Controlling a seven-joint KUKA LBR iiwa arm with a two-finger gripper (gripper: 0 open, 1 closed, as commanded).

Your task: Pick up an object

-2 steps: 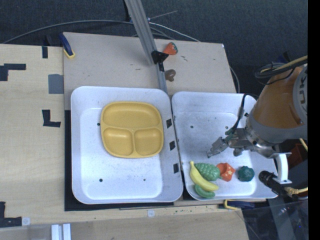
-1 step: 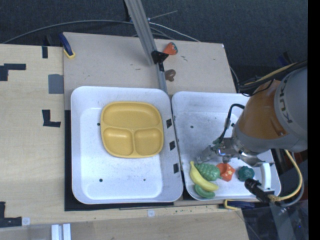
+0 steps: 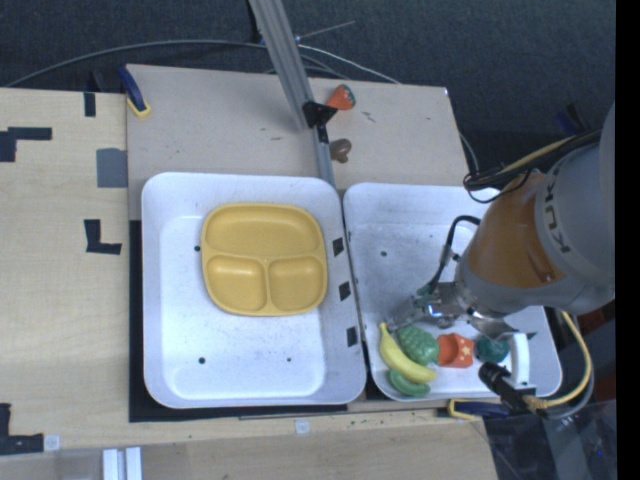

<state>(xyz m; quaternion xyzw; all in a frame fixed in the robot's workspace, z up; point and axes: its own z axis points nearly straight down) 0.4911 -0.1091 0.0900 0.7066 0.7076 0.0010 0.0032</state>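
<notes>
Near edge of right bin: yellow banana, green toy, red toy and teal piece clustered together (touching or nearly so). Gripper sits just above the cluster; finger state cannot be told. Farther left, left bin holds a yellow divided tray.

The counter is pale wood with dark tape marks toward the left of the frame. Two shallow white bins sit on it side by side, touching along their inner edges: the left bin at centre and the right bin at lower right. A grey metal pole rises from the counter's upper middle, just above the bins.
</notes>
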